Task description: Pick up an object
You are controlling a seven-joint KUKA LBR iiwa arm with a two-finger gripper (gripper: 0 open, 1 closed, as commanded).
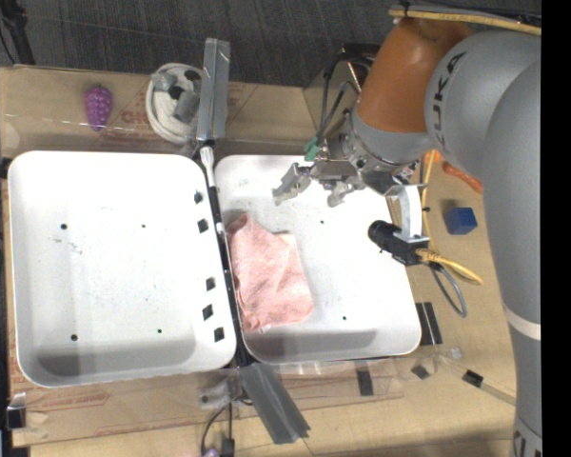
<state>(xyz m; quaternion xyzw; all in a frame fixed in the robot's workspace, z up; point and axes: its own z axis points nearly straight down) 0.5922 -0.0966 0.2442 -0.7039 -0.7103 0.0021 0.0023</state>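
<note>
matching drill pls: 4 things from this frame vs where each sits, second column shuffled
Things:
1. pink cloth
2. purple grape bunch
3. blue block
4. gripper

Places:
A. on the bench, right of the right bin
B. over the far end of the right bin
C. on the bench, beyond the left bin
D. inside the right bin, against its left wall

Pairs: 1-D, 2-C, 3-A, 4-B

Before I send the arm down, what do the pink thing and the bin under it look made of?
Pink thing: seemingly soft cloth, matte; it lies crumpled with folds and a faint mottled pattern. Right bin: probably rigid plastic, smooth white, with rounded moulded corners and a slight sheen, though the view leaves that open.
</note>
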